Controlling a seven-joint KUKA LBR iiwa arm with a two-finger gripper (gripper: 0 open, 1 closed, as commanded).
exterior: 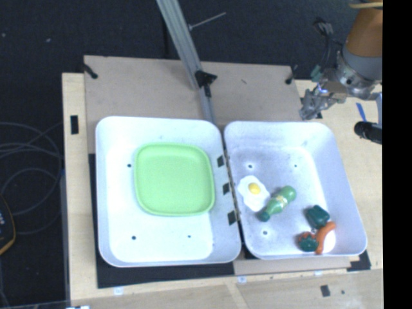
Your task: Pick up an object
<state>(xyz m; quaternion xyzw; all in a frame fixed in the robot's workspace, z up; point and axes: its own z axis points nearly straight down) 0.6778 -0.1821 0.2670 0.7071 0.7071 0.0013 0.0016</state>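
The right bin (pixel 322 140) holds a fried egg toy (pixel 252 190) near its left wall, a green bottle (pixel 277 203) lying slanted beside the egg, a dark green block (pixel 317 215) and an orange-and-white piece (pixel 325 237) with a small red-brown piece (pixel 307 241) in the near right corner. My gripper (pixel 312 106) hangs above the bench just beyond the right bin's far right corner, well away from all of these. Nothing shows between its fingers.
A light green square plate (pixel 174 179) lies in the left bin (pixel 116 237). A grey metal pole (pixel 182 37) slants up from the bench behind the two bins. The far half of the right bin is bare white floor.
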